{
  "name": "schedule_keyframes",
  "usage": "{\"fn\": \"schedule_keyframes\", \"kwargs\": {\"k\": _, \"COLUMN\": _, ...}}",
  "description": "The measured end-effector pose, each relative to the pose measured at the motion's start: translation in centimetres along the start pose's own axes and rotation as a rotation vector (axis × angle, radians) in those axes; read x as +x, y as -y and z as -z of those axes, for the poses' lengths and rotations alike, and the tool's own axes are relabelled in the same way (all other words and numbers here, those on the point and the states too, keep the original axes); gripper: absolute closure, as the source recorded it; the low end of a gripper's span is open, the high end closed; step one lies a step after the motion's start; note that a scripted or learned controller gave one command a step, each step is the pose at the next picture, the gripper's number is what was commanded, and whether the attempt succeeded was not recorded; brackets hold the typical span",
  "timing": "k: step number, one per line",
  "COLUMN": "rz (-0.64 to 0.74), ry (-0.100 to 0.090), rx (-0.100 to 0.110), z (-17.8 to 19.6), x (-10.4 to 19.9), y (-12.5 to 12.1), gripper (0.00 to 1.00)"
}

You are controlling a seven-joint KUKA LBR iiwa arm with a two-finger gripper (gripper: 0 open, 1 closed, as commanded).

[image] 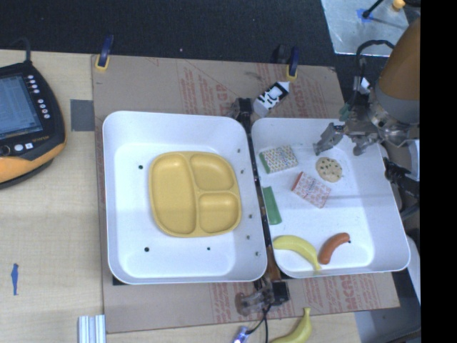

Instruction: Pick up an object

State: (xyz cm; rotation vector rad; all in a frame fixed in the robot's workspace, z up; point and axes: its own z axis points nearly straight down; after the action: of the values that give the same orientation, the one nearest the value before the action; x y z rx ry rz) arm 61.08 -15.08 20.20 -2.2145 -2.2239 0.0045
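Gripper [345, 140] hangs over the right bin's [385, 213] far end w/ fingers spread wide — nothing between them, touching nothing. Arm above it is cut off at the right edge. Just below sits the cookie [329, 168] — round, tan, dark-speckled, flat on the bin floor beside a pink packet [311, 189].

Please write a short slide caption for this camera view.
Gripper above the right bin near a cookie; yellow tray in left bin.
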Motion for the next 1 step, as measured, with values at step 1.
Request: {"fn": "schedule_keyframes", "kwargs": {"k": 1, "rz": 0.003, "ry": 0.001, "rx": 0.001, "z": -3.29, "x": 2.70, "y": 1.30, "gripper": 0.00}}
